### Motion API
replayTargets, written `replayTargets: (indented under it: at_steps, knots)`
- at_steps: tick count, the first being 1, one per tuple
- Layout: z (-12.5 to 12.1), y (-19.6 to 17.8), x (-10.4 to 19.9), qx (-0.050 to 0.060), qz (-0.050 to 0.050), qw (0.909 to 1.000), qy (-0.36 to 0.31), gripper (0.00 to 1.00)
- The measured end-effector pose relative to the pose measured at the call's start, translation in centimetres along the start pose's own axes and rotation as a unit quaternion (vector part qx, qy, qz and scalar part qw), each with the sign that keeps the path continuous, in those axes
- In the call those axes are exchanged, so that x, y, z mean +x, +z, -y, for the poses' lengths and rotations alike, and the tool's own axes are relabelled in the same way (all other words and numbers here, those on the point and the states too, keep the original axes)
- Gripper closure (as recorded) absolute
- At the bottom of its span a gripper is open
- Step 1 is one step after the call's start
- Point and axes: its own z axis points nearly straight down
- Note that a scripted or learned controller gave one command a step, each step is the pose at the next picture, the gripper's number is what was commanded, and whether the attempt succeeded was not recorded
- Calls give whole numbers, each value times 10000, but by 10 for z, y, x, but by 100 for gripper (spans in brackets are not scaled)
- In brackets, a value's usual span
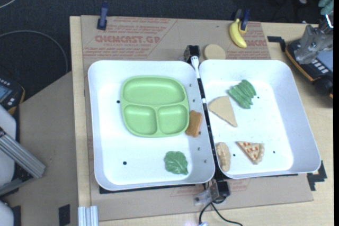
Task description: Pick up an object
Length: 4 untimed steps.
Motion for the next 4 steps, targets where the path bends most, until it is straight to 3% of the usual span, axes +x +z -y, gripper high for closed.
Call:
replayTargets:
  at_steps: [1, 2, 3, 4]
  knots:
    - [-6, -6, 44, -29, 1, 10000, -21, 100]
    - [-1, 26, 30, 11, 8, 10000, 16, 100]
    - [-4, -7, 87, -42, -4, 10000, -27, 100]
    - [-1, 23, 74, 11, 9, 10000, 14, 100]
